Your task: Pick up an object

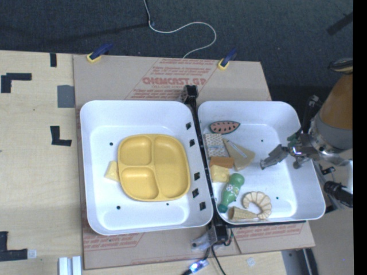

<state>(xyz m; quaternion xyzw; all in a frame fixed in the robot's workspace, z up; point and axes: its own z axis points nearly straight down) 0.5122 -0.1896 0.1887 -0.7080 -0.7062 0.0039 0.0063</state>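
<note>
Two white bins are sitting side by side on the bench. Working left to right: the left bin (pixel 94 153) is holding a yellow divided plate (pixel 153 167) near its centre, with a pale yellow wedge (pixel 111 171) poking out from under the plate's left edge.

The right bin (pixel 287 114) is carrying the candidate items, all crowding along its left wall: a watermelon slice (pixel 223 127) toward the back, a wafer-like block (pixel 214 145) and a tan wedge (pixel 238 154) below it, an orange-yellow cheese block (pixel 220 169), a green bottle-shaped toy (pixel 230 189), and a croissant (pixel 258 204) near the front edge.

The gripper (pixel 274 159) is hanging over the middle-right of the right bin, apart from every item. Whether its fingers are spread or closed cannot be told; nothing is visibly lying between them.

The deciding relation: every item is lying to the left of the gripper, toward the dividing wall. The tan wedge is looking nearest, just beside the tip, its long axis running roughly toward the gripper. Judging from this, the coming move is calling for a short leftward reach and descent.
</note>
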